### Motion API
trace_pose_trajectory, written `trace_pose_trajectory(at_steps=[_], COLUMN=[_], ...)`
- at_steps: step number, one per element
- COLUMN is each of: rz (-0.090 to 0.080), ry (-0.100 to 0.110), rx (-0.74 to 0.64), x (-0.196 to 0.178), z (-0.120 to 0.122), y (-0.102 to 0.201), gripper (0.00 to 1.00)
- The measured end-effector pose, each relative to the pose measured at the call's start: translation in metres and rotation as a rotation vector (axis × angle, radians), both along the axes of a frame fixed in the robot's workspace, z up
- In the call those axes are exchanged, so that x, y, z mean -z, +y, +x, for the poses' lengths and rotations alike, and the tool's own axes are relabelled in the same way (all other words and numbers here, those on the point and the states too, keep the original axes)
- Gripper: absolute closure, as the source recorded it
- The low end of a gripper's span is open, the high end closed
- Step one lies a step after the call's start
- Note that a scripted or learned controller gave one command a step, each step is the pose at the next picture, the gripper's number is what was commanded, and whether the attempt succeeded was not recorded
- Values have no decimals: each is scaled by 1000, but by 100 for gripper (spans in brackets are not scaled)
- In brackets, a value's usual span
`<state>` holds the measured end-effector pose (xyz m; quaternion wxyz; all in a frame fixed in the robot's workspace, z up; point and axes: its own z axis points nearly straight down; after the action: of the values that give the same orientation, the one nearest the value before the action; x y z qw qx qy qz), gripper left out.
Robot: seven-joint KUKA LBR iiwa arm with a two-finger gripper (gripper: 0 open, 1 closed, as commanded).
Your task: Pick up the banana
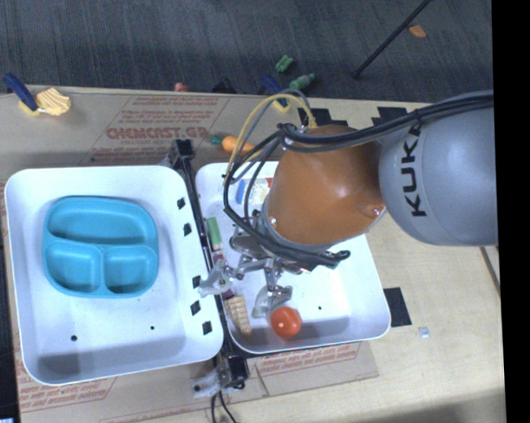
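Observation:
My gripper point(248, 289) hangs low over the front of the right bin point(366, 309), its metal fingers point(220, 280) spread open with nothing between them. The orange wrist and grey arm cover most of this bin. Just in front of the fingertips lie a red-orange ball point(286, 321) and a tan ridged piece point(238, 313), both resting on the bin floor. A small green piece point(212, 232) lies by the bin's left wall.
The left bin point(24, 258) holds a blue compartment tray point(99, 245). A black divider point(194, 209) runs between the bins. An orange item point(232, 144) lies on the bench behind the right bin. Cables loop over the wrist.

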<state>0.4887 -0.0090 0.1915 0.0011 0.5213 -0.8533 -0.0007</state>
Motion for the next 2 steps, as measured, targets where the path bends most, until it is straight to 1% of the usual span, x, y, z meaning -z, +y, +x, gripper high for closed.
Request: trace_pose_trajectory(at_steps=[1,2], rz=[-1,0], ry=[-2,-1], rx=[-5,-58], x=[-11,0], z=[1,-9], y=[1,66], gripper=[100,100])
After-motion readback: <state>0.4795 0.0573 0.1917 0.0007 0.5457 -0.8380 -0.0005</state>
